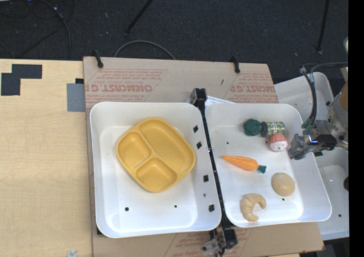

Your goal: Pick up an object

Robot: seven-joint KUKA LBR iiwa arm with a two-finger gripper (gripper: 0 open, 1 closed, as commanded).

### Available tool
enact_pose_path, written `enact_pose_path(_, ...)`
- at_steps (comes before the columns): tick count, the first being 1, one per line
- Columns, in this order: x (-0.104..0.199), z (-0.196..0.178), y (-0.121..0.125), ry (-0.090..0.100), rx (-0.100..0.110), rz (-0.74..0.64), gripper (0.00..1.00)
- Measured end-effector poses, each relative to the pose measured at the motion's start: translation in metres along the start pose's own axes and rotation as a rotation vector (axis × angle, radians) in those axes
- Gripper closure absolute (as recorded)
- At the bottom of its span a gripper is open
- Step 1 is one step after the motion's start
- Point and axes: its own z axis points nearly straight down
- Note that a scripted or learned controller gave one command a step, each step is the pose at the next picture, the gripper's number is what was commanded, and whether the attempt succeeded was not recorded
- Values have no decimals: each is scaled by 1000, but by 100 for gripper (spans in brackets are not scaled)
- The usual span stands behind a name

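The right bin [310, 204] holds several small items: an orange carrot [243, 163] in the middle, a dark green lump [252, 127] and a small can [275, 128] at the back, and a red and white piece [277, 142] just in front of the can. A round beige bun [282, 184] and a pale croissant [253, 206] lie toward the front. My gripper [300, 148] hangs over the bin's right side, just right of the red and white piece and above the bun. Nothing is visibly held in it.
A yellow divided plate [155, 153] lies in the left bin [108, 216]. A black divider with clips [207, 165] runs between the two bins. Cables loop near the arm [333, 131] at the right edge. Cardboard [142, 82] lies under both bins.
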Motion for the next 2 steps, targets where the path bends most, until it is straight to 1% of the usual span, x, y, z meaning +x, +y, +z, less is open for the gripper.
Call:
enact_pose_path(1,52,21,6,3,6,-3,100)
enact_pose_path(2,104,22,-1,3,6,-2,100)
